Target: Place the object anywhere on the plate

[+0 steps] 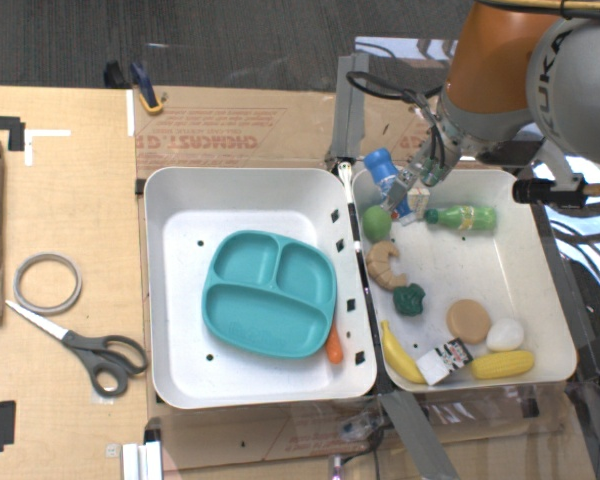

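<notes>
Near the right bin's (540, 258) back-left corner, gripper (412, 183) clamped on blue bottle (383, 171).

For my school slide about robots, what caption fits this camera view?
Robot gripper at a blue bottle in the right bin of toy food, teal plate waiting in the left bin.

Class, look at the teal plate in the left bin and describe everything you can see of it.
The teal plate is a rounded, smooth, plastic-looking tray with three compartments: one long on its left, two smaller on its right. It lies flat, slightly turned, in the middle of the left bin. Nothing sits in it. A small orange carrot-like piece lies against its lower right edge.
</notes>
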Motion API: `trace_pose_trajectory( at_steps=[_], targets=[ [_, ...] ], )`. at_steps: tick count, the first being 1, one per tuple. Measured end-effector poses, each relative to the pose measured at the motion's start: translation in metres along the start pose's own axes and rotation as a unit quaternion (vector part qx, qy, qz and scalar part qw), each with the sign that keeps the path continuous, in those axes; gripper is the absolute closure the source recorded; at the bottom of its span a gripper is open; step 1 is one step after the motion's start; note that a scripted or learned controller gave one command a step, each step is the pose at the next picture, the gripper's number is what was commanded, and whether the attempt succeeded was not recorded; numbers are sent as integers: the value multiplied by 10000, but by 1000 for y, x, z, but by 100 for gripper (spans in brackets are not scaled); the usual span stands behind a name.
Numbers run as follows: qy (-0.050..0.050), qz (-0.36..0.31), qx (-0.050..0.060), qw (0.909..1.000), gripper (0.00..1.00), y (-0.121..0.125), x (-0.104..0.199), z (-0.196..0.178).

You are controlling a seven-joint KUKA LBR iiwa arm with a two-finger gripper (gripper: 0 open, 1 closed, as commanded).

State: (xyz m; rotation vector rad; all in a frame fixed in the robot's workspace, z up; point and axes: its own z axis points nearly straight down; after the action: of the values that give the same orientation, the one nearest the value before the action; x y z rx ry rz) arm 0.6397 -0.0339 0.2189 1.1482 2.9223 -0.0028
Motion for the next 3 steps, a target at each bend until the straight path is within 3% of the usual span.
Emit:
trace_pose_trajectory(
  at_steps=[1, 2, 3],
  targets=[
    [15, -11, 2, 10000, 100, 23, 83, 12],
    [23, -1982, 8, 9802, 100, 53, 170, 72],
    [2, -2224, -12, 9750, 100, 20, 182, -40]
  ],
)
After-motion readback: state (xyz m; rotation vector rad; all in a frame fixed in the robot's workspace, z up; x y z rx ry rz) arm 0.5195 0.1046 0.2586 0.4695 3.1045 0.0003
